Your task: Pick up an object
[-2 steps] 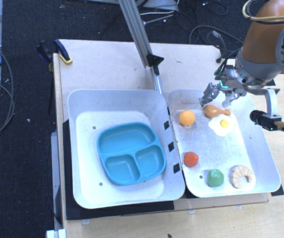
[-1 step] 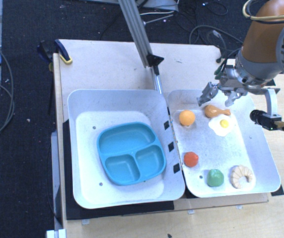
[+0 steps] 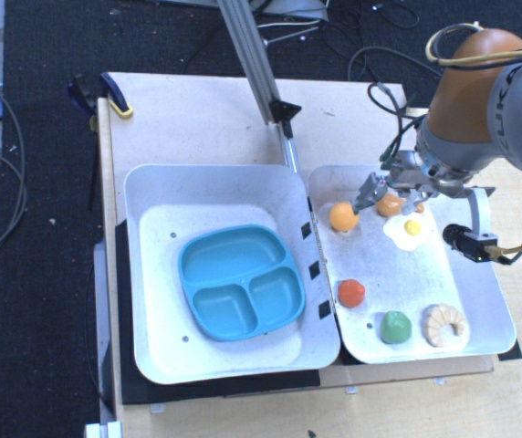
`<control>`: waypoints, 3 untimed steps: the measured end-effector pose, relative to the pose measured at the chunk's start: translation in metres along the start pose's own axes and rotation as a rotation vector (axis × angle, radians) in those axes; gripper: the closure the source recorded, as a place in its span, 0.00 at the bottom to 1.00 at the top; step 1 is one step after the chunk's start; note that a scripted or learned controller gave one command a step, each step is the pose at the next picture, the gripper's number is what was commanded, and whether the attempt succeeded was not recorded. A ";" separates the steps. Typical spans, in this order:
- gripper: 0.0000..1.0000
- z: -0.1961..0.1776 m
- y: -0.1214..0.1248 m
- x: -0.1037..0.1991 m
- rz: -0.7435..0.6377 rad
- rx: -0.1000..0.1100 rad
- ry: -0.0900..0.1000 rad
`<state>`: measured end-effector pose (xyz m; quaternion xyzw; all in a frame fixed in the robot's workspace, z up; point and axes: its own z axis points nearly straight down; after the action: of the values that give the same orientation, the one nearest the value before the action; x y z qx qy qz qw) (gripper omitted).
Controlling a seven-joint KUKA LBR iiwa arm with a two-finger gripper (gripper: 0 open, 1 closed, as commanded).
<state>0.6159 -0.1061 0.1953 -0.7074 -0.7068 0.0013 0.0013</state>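
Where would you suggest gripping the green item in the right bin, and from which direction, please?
I would take the green item across its rounded middle, coming straight down from above. It looks like a compact lump sitting low on the right bin floor, with gaps toward the shrimp-like piece and the red item, so the jaws should straddle it.

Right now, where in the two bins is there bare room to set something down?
In the right bin, the middle is bare, bordered by the fried egg above, tomato left and shrimp below. In the left bin, a bare strip runs above the blue tray. It is crowded at the right bin's top, around the end effector and orange.
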 end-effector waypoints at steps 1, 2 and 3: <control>0.00 0.055 -0.006 -0.009 0.001 0.002 0.000; 0.00 0.105 -0.005 -0.008 0.000 -0.004 -0.001; 1.00 0.091 -0.004 -0.009 0.001 -0.009 -0.003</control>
<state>0.6115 -0.1152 0.1041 -0.7077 -0.7065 -0.0008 -0.0027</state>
